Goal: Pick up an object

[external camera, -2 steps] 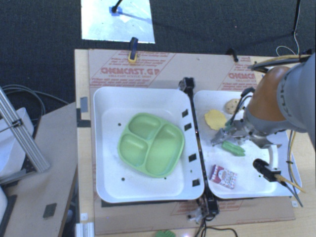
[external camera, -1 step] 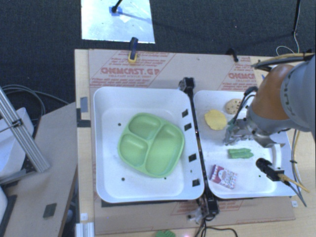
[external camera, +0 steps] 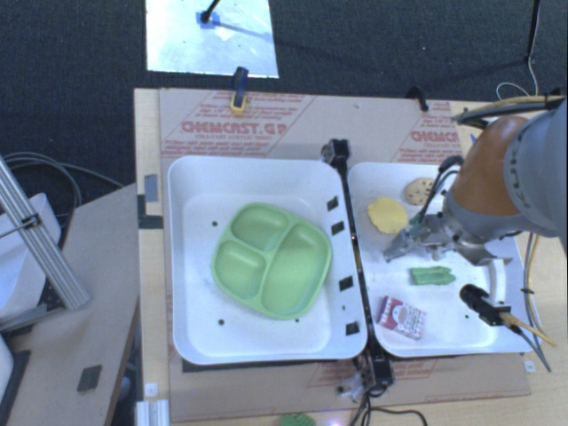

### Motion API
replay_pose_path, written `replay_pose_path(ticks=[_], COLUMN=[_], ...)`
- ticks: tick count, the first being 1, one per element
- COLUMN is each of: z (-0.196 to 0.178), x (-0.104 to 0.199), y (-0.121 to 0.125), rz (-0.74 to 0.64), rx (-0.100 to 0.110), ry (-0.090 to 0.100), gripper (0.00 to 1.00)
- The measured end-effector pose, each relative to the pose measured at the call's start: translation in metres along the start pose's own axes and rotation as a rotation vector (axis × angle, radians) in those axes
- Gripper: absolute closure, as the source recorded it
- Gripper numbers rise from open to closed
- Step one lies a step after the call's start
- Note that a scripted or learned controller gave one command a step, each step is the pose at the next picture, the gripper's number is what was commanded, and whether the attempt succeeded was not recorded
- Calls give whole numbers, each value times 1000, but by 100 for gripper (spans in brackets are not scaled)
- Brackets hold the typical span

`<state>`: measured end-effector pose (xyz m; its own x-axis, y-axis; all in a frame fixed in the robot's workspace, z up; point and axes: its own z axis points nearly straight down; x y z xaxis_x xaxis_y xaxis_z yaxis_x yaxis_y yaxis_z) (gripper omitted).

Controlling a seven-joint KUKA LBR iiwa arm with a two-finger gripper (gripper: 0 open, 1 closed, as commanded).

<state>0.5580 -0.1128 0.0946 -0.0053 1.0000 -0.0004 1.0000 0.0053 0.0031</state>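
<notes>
The right bin (external camera: 506, 340) holds a yellow round piece (external camera: 387, 214), a speckled cookie (external camera: 416, 189), a green block (external camera: 431, 276) and a red and white packet (external camera: 401, 317). My gripper (external camera: 399, 245) hangs low over that bin, just below the yellow piece and up-left of the green block. I see nothing held in it. The grey arm with its orange band (external camera: 486, 174) covers the bin's upper right part.
The left bin (external camera: 191, 238) carries a green divided plate (external camera: 271, 259). A black divider with clips (external camera: 348, 247) runs between the bins. A black fitting with cables (external camera: 485, 306) sits at the right bin's lower right. Metal rails stand at the far left.
</notes>
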Motion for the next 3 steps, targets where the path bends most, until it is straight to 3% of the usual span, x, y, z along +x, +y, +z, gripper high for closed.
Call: replay_pose_path(ticks=[1, 2, 3], z=[-91, -45, 13], x=[-46, -34, -39], y=[-14, -39, -39], rz=[7, 5, 4], rx=[-7, 6, 4], ry=[-5, 2, 0], gripper=[0, 0, 0])
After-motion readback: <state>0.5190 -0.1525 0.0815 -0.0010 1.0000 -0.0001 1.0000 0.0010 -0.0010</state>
